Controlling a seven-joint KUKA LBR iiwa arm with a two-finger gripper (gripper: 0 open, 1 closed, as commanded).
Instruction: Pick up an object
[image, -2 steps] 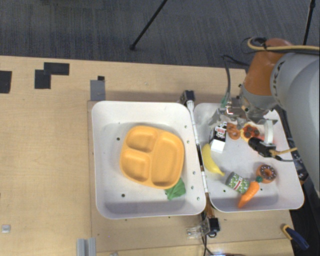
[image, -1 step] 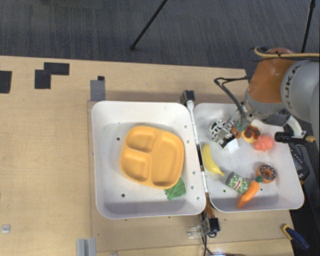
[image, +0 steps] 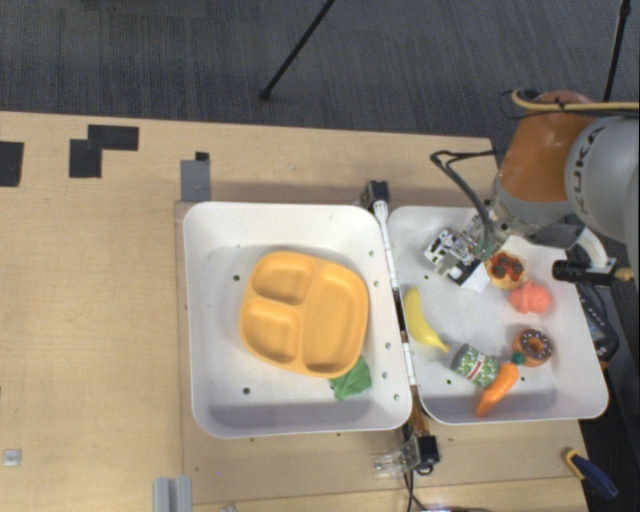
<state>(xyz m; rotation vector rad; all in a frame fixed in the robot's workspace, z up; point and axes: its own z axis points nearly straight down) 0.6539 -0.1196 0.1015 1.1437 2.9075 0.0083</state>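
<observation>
An orange divided plate (image: 303, 325) lies mid-way in the left bin (image: 205, 300); a green leaf (image: 352, 381) peeks from under it at five o'clock. Grey carpet (image: 150, 50) stretches at twelve o'clock.

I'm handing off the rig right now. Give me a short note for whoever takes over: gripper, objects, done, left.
Gripper: low in the right bin, upper-left part; nothing seen held.
Right bin: banana, can, carrot, donut, pink item, tart.
Left bin: yellow divided plate, green item at its lower edge.
Done: no pick visible.
Left: grasp and lift one object.
</observation>
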